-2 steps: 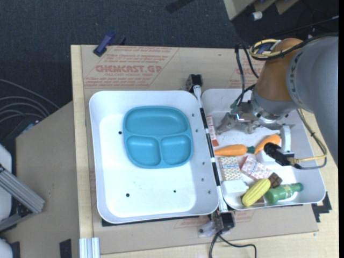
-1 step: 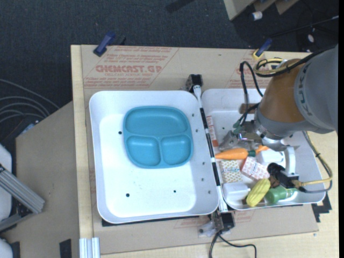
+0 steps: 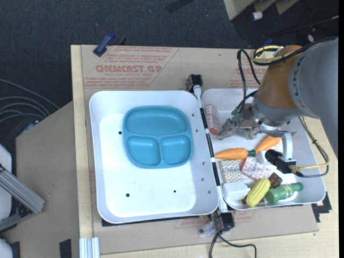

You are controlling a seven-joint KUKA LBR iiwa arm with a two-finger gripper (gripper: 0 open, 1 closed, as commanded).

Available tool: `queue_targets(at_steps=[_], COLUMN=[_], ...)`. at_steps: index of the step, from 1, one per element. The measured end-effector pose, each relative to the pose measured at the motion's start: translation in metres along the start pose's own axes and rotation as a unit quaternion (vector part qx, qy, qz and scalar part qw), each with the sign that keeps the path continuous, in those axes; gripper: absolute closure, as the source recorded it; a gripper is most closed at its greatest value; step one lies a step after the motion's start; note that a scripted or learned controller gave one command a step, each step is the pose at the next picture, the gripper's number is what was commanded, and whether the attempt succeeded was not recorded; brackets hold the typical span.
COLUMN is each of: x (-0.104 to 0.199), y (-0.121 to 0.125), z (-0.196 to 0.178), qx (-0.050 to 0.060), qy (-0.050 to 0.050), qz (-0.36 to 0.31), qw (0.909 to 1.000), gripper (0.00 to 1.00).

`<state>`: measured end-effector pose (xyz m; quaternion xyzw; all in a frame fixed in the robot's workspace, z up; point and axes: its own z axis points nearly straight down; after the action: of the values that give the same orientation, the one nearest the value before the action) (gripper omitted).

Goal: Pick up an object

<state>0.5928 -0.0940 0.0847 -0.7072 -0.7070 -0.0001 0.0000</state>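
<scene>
Gripper (image 3: 232, 129) over right bin (image 3: 317, 190) — carrot (image 3: 232, 153), corn (image 3: 257, 192) | left bin (image 3: 102, 160) — blue tray (image 3: 158, 136)

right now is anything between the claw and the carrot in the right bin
Nothing visible. The claw hangs over the right bin, and the carrot lies just below it in the camera view with bare bin floor between. The patterned packet sits beyond the carrot, not in the path.

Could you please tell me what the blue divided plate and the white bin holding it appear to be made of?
The blue divided plate looks like moulded plastic with a matte finish: uniform colour, soft rounded compartments. The left white bin seems to be smooth, slightly glossy plastic with rounded corners, though painted metal can't be excluded.
</scene>
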Motion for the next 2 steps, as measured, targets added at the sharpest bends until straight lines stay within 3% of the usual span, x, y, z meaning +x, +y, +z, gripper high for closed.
queue_targets(at_steps=[1, 2], x=[-0.007, -0.009], y=[0.072, 0.036], z=[0.0, 0.001], qx=[0.006, 0.003], qy=[0.001, 0.0], qz=[-0.001, 0.0], qw=[1.0, 1.0], gripper=[0.0, 0.0])
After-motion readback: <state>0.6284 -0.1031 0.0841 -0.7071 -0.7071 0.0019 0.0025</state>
